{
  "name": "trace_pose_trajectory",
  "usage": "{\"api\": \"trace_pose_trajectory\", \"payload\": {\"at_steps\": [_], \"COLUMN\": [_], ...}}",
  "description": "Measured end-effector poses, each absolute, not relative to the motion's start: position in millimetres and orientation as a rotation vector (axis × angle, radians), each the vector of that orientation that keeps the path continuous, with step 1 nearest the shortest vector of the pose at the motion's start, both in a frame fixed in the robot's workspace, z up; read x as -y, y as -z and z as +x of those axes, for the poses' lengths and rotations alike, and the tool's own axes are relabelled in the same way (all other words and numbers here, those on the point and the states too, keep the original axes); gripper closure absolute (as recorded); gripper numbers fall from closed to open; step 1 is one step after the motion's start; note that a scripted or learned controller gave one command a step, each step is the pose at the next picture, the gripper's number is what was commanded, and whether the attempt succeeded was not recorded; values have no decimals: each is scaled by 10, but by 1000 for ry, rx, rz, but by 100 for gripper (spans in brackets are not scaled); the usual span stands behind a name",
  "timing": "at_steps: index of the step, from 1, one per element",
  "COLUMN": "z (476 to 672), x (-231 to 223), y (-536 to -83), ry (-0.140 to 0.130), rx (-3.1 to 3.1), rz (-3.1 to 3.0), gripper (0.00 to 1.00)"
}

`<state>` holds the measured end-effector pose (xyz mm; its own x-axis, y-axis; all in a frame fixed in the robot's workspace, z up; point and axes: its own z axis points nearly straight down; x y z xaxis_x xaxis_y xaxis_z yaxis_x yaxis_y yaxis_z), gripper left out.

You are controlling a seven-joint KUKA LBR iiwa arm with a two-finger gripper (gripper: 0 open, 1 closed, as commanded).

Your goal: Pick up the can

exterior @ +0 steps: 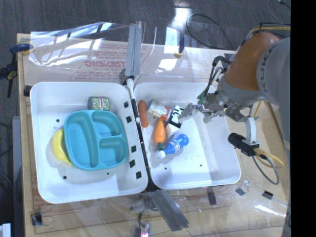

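Note:
A small can (98, 103) with a green and red label lies in the left bin (39, 132), at the far edge of a blue divided tray (96, 138). My gripper (183, 112) hangs low over the right bin (217, 157), well to the right of the can and across the wall between the bins. It points left toward a small white labelled container (157, 108) and a black-and-white piece (176, 114). I see nothing held in it.
A yellow banana (58, 147) pokes out from under the tray's left side. The right bin holds a red sausage (142, 113), an orange carrot (160, 130) and a blue bottle (174, 145). A clear plastic sheet (98, 48) lies behind the bins.

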<state>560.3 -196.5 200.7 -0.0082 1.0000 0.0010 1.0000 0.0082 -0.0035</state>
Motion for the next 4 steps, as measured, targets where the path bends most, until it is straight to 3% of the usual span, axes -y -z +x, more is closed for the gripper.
{"api": "trace_pose_trajectory", "payload": {"at_steps": [1, 2, 3, 4], "z": [6290, 5617, 6168, 6282], "x": [1867, 1956, 1992, 1898], "y": [-1333, -930, -927, -914], "ry": [-3, -1, -2, -40], "rx": [2004, 2029, 1950, 1872], "rz": [-2417, -2396, -2460, -2503], "gripper": [0, 0, 0, 0]}}
